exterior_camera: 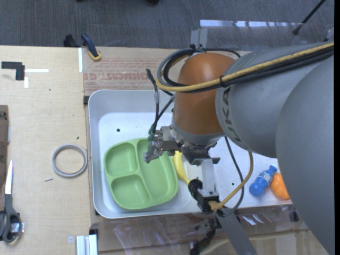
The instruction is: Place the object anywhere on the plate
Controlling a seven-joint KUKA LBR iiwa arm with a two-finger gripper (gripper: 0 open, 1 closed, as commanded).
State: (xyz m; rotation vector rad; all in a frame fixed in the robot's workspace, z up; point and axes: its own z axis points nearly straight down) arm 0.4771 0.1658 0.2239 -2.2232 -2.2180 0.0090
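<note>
Not done yet, judging by the layout. Green plate (139, 175) lying in the lower part of the left bin (96, 137), with three compartments, all bare as far as visible; nothing resting on it. Claw (154, 149) hanging over the plate's upper right corner, at the end of the grey arm (255, 100), which covers much of the bin's right side. Cannot tell whether the claw is spread or pressed together: too small, dark and cluttered with cables to read. Nothing seen pinched in it.

Yellow object (179, 168) likely the thing to be placed: lying just beside the plate's right rim, possibly touching it, partly hidden under the wrist. Seemingly on the bin floor and not on the plate, though hard to settle at this slant. Other candidates well apart to the right: a blue bottle (262, 182) and an orange object (280, 187), touching or nearly so, near the arm's edge.

Left to do, by this reading: secure an object, lift it, carry it over the green surface, release. With the yellow one, only a short move leftward. Off to the side on the counter (42, 116), a tape ring (69, 160), no part of the job
</note>
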